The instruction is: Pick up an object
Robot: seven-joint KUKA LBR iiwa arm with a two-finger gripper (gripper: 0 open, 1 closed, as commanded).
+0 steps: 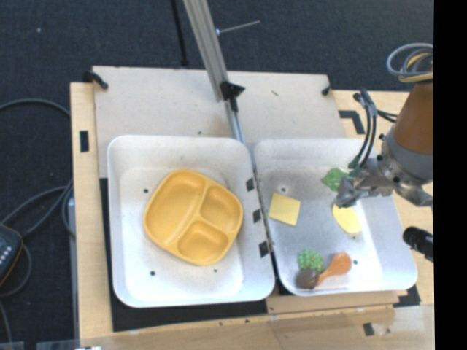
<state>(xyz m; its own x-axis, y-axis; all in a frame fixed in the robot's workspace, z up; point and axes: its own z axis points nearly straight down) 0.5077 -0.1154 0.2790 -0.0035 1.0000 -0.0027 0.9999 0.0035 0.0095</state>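
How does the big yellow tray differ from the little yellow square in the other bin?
The divided plate is orange-yellow, much larger, and moulded into three compartments; the yellow square is paler, small and flat. The divided plate lies alone in the left bin; the yellow square lies in the right bin among other small items. Both sit turned at an angle to the bin walls.

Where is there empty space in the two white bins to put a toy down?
Left bin: bare floor rings the yellow divided plate, widest along the near edge. Right bin: bare in the far-left corner above the yellow square, and between that square and the broccoli. It is crowded by the gripper, green leaf and yellow piece.
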